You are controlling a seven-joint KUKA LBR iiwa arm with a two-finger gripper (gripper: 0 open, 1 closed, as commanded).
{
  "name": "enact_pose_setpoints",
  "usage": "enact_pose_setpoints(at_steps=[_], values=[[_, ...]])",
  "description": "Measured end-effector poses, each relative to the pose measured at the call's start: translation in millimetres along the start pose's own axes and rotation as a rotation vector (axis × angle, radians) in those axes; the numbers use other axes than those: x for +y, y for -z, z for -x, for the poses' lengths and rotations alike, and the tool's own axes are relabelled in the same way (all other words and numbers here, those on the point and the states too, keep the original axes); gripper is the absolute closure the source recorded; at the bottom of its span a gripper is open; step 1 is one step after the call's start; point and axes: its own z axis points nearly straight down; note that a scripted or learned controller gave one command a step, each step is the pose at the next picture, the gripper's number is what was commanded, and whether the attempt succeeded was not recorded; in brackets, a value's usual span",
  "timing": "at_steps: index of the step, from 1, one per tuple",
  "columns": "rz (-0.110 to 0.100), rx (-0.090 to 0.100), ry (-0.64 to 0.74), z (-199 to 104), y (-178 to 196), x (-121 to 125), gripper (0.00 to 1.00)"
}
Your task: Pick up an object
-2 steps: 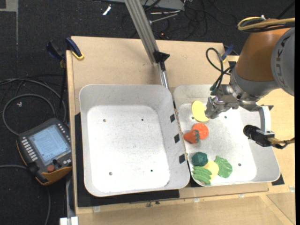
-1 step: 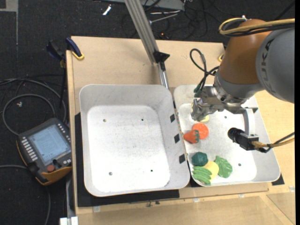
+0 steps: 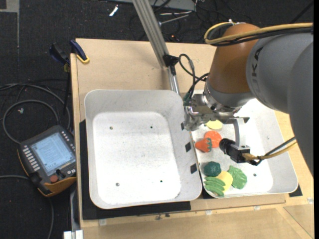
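Observation:
My gripper (image 3: 198, 123) hangs under the grey and orange wrist, low over the left part of the right bin (image 3: 279, 180). Most of it is hidden by the arm. Just below it lies a red-orange toy (image 3: 204, 143), and a pale yellow piece (image 3: 215, 125) peeks out beside it. Nearer the bin's front lie a dark green toy (image 3: 212, 169), a yellow toy (image 3: 225, 178), a leafy green toy (image 3: 239, 178) and a green pod-like toy (image 3: 215, 185).
The left bin (image 3: 99, 113) stands against the right one, their rims meeting near my gripper. A metal post (image 3: 152, 29) slants up behind the bins. Cables and a black fitting (image 3: 235, 151) hang off the wrist over the right bin. A teach pendant (image 3: 47, 156) lies on the floor to the left.

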Motion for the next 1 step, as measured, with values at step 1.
enact_pose_setpoints(at_steps=[1], values=[[0.004, 0.000, 0.001, -55.7, 12.1, -4.6, 1.00]])
